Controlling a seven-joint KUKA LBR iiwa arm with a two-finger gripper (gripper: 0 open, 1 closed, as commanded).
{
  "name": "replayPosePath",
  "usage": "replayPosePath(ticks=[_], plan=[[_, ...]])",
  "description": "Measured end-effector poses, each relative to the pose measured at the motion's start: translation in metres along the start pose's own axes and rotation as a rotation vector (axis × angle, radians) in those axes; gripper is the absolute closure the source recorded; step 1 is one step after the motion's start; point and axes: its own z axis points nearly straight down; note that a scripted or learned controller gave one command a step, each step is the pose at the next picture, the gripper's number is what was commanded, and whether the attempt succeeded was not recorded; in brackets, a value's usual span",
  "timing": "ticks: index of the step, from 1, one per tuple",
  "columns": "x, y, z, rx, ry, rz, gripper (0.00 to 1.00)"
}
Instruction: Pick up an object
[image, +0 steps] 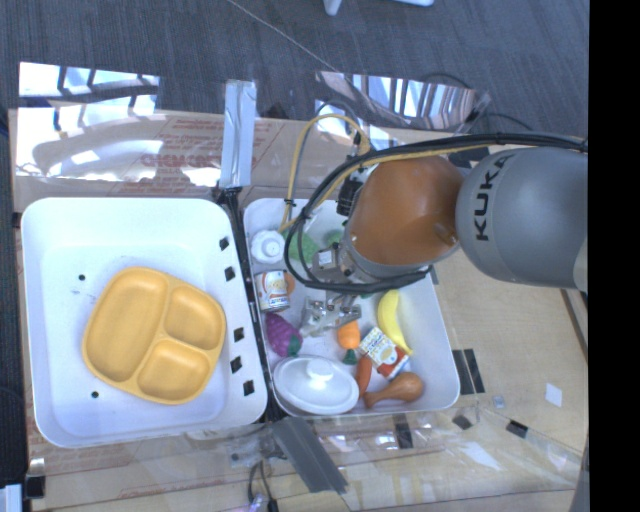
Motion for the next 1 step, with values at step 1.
replayPosePath(ticks=[1], plan=[[-0.0053,-0.0204,-0.1345,0.012,0.002,0.058,1.00]])
